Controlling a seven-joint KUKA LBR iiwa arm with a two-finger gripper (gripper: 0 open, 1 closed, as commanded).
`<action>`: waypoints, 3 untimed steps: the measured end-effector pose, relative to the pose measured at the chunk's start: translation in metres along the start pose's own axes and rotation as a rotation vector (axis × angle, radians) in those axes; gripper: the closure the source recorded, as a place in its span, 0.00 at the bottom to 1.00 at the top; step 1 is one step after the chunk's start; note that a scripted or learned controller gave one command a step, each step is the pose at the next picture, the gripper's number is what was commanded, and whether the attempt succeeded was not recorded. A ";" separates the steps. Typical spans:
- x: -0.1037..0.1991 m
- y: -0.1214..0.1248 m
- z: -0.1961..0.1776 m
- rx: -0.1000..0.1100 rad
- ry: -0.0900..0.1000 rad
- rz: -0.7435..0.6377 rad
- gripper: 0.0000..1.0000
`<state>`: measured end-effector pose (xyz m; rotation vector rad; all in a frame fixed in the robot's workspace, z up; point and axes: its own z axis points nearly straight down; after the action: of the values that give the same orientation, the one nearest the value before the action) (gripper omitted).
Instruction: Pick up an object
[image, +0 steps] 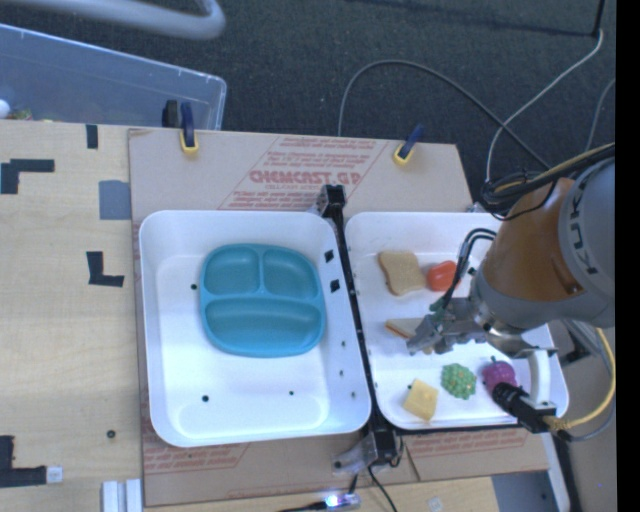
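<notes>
Since the toy food all sat in the right bin (396, 366), the gripper (430, 336) hung low there beside a thin brown piece (398, 327), probably its target, though I couldn't tell whether it was spread or closed.

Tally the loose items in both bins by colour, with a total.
Blue: 1, divided plate in the left bin
Tan: 1, toast-shaped piece in the right bin
Red-orange: 1, round piece
Brown: 1, thin strip beside the gripper
Yellow: 1, wedge
Green: 1, bumpy piece
Purple: 1, bumpy piece
Total: 7
</notes>
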<state>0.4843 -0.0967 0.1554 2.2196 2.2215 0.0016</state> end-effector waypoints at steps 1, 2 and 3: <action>-0.001 0.001 -0.062 -0.002 -0.001 -0.001 1.00; -0.007 0.004 -0.123 -0.002 -0.001 0.000 1.00; 0.041 0.031 -0.123 0.003 0.001 -0.006 1.00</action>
<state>0.5147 -0.0559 0.2789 2.2152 2.2300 -0.0006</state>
